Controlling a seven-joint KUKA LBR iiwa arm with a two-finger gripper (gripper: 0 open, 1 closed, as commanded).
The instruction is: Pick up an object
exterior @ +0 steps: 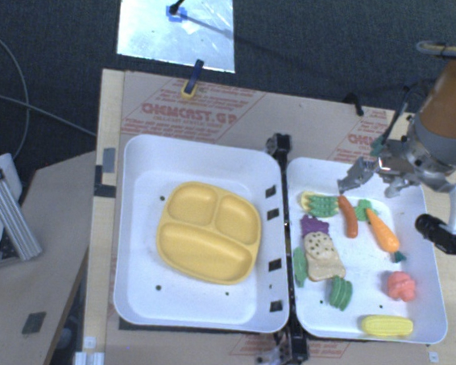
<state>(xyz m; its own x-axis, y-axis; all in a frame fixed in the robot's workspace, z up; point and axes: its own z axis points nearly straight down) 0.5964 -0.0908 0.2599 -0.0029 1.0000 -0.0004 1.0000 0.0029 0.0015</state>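
Hovering above the back edge of the right bin (438, 264), the gripper (374, 175) carries nothing between its fingers, which stand spread apart. The objects for picking all lie in this right bin, below and just in front of the gripper.

Count, right bin: two carrots, one darker orange-red carrot (348, 216) and one brighter orange carrot (382, 230); one green-and-yellow piece (319, 203) at the back left; one purple piece (314, 225); one speckled cookie-like piece (320, 254) touching the purple one; two green items, a slim one (299, 268) by the divider and a ribbed one (340, 293) nearer the front; one pink piece (400, 286); one yellow corn cob (386, 325) at the front. Left bin (132, 289): one yellow divided plate (207, 232), three compartments, nothing in them.

Assessment of the step in hand: the approach is not yet complete. The two carrots lie nearest the gripper. The brighter one sits more apart from its neighbours, so it seems the cleaner target. Recommended: align the fingers across the carrot's narrow width, descend straight, and close at mid-body, not at the tapered tip, where it would likely slip. The cluster of purple and cookie pieces is best avoided, as a double contact is likely.
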